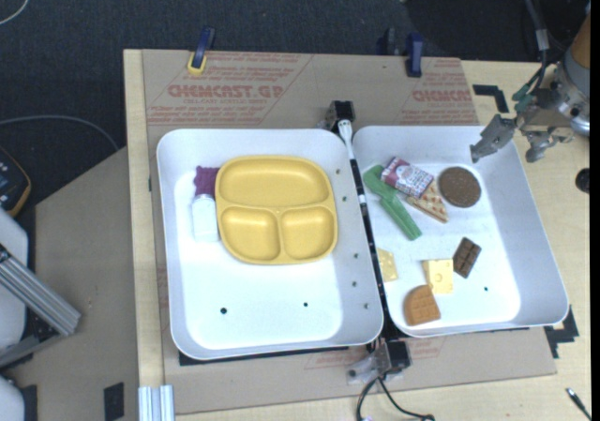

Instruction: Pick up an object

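The round brown cookie (459, 186) lies in the right bin (534, 222), just beside the wafer (432, 205). It looks light, stiff, crumbly; I'd pinch across its rim. My claw (514, 140) hovers near the cookie, fingers spread, holding nothing.

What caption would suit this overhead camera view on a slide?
The arm's tool hovers at the right bin's far corner, near a round brown cookie; a yellow divided plate fills the left bin.

1. The arm enters from the camera view's right edge, near the top.
2. The gripper (514, 140) hangs above the right bin's far right corner.
3. Its two fingers (491, 141) stand spread apart, gripping nothing.
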You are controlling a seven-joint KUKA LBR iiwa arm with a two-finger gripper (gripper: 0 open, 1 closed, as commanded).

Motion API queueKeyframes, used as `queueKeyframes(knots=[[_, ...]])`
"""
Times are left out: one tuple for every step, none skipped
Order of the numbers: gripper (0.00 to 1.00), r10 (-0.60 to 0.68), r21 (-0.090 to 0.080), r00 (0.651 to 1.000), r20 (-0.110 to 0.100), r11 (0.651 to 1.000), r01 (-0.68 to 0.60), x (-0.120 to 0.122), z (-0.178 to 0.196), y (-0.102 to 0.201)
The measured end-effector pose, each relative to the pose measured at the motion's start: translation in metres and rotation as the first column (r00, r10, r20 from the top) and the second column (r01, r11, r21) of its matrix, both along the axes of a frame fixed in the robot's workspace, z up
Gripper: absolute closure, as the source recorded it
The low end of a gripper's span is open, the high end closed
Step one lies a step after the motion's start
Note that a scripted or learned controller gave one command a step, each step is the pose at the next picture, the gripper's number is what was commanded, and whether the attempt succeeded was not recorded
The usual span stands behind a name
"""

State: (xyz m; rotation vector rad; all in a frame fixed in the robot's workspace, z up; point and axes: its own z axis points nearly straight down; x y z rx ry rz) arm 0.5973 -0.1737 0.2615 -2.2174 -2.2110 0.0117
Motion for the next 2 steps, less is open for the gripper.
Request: queueKeyframes(knots=[[0.0,0.003,-0.003,1.0,0.014,1.0,-0.003,0.002,0.008,0.0],[0.0,0.004,0.0,1.0,0.006,1.0,-0.004,0.006,-0.055,0.005]])
